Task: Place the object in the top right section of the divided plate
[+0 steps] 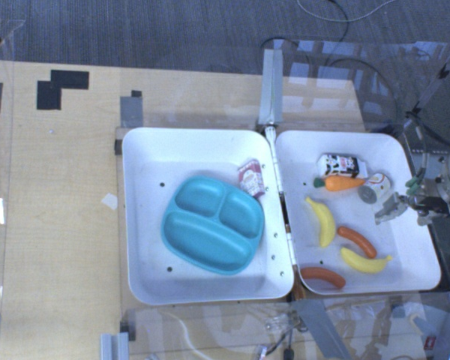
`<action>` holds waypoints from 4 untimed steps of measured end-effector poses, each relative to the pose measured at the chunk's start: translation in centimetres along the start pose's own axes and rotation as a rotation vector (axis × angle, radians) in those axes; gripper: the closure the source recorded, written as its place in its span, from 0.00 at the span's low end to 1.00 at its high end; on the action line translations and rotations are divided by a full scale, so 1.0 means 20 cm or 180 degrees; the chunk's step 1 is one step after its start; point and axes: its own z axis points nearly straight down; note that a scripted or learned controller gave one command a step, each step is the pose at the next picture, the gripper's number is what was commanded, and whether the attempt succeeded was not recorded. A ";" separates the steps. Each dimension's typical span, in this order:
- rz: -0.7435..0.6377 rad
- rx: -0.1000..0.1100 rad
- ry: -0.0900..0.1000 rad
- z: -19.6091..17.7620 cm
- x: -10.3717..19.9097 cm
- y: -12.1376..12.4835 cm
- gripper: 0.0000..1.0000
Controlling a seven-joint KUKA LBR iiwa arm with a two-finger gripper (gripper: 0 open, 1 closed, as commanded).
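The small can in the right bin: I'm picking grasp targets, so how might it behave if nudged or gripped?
The small can lies on its side, so it would probably roll when nudged. Its smooth round wall may slip between fingers. It looks rigid.

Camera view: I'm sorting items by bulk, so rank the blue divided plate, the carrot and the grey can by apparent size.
1. blue divided plate, by far the largest.
2. carrot.
3. grey can, slightly smaller than the carrot, though close.

Left bin [142,201]: plate [212,224] in the middle, packet [250,178] at its far right corner. Right bin [416,272]: carton [341,164] behind carrot [343,184]; can [373,188] right; bananas [322,220], sausages [357,241] nearer.
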 end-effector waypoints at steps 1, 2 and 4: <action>0.0000 0.0000 0.0000 0.00 0.00 0.00 0.00; -0.0434 0.0003 0.0001 0.04 0.07 0.11 0.00; -0.0433 0.0003 0.0001 0.04 0.07 0.11 0.00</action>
